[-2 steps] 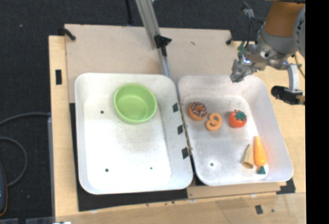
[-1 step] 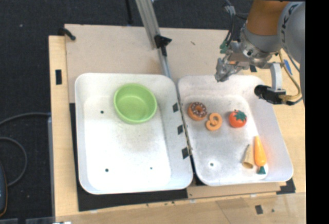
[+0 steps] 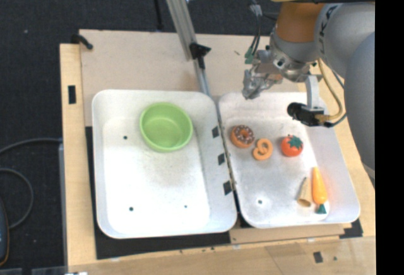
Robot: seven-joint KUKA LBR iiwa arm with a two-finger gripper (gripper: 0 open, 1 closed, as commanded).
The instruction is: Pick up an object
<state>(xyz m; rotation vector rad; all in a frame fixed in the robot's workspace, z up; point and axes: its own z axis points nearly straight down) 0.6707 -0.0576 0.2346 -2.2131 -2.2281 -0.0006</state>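
The tool (image 3: pixel 252 87) hangs over the far edge of the right bin (image 3: pixel 341 166), and from this angle I cannot tell whether it is released or clenched; nothing shows in it. The nearest thing to pick is the frosted doughnut (image 3: pixel 242 135), lying toward the camera from the tool and almost straight below it in the view. The orange ring (image 3: pixel 262 149) and tomato (image 3: pixel 291 146) sit just beyond. The carrot (image 3: pixel 319 187) lies farther off, its long axis running roughly near-to-far.
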